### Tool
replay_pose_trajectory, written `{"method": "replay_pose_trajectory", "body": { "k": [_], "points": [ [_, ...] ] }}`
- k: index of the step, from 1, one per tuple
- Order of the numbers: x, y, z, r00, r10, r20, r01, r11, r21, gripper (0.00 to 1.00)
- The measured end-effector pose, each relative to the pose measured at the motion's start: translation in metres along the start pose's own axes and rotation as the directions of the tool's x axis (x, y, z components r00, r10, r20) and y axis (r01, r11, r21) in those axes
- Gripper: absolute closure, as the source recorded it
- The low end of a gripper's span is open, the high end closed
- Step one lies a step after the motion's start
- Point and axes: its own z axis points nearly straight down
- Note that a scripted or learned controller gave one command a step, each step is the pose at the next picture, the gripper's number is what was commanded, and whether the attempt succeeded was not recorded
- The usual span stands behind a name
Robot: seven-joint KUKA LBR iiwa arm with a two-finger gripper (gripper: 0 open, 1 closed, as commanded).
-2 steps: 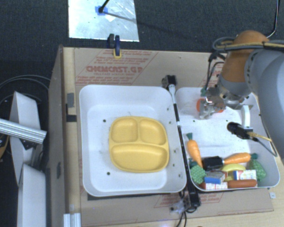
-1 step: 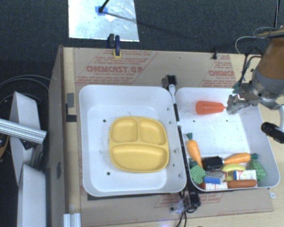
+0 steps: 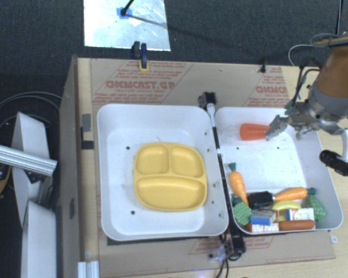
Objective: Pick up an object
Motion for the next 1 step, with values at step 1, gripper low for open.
{"method": "replay_pose_trajectory", "body": {
  "k": [1],
  "points": [
    [0.055,0.0272,0.1161,1.0,-0.002,-0.001,0.002,1.0,0.0,0.0]
  ]
}}
